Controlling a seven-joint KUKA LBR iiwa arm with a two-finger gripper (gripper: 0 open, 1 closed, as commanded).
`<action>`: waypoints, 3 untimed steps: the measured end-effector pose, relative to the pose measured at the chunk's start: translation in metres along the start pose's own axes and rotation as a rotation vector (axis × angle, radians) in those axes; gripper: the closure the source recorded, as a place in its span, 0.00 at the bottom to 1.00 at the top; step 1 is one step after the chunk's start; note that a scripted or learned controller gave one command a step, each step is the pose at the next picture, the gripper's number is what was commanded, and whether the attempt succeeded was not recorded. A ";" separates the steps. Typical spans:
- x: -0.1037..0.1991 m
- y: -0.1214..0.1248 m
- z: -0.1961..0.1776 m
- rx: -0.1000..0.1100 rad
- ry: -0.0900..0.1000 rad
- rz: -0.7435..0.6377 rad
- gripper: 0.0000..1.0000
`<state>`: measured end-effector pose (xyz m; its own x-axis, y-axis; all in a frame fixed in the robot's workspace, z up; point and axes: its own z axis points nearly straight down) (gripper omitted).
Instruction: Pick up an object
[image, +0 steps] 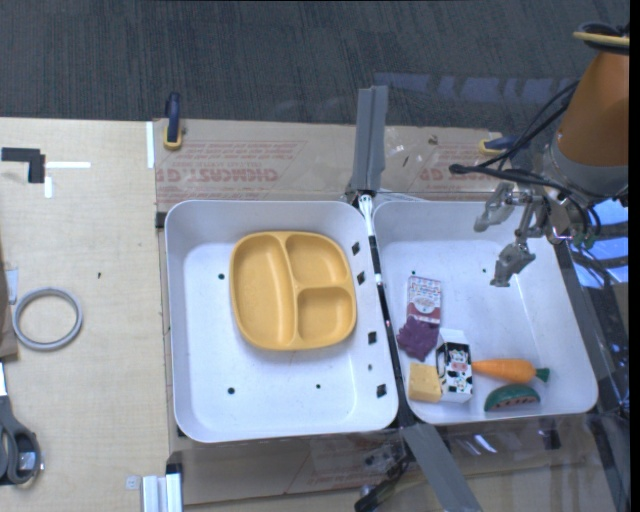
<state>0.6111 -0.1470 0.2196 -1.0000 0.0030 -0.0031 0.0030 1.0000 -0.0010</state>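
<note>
Watermelon slice toy and carrot at right bin's near edge. Gripper hovers above; finger state unclear, nothing visibly held.

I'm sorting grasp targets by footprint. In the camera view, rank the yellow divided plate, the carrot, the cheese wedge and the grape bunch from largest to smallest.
1. Yellow divided plate, by far the largest.
2. Carrot, long and thin.
3. Grape bunch and cheese wedge: they look about alike, so I won't rank them.

Red print on cardboard sheet behind the bins, upside down, unreadable; small carton label illegible.
</note>
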 end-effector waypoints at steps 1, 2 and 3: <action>-0.008 0.031 0.056 -0.001 0.002 0.081 0.00; 0.025 0.013 -0.026 0.000 -0.002 0.148 0.00; 0.028 0.039 0.070 0.001 0.003 0.530 0.00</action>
<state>0.5837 -0.1082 0.1500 -0.8615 0.5078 -0.0006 0.5078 0.8615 -0.0006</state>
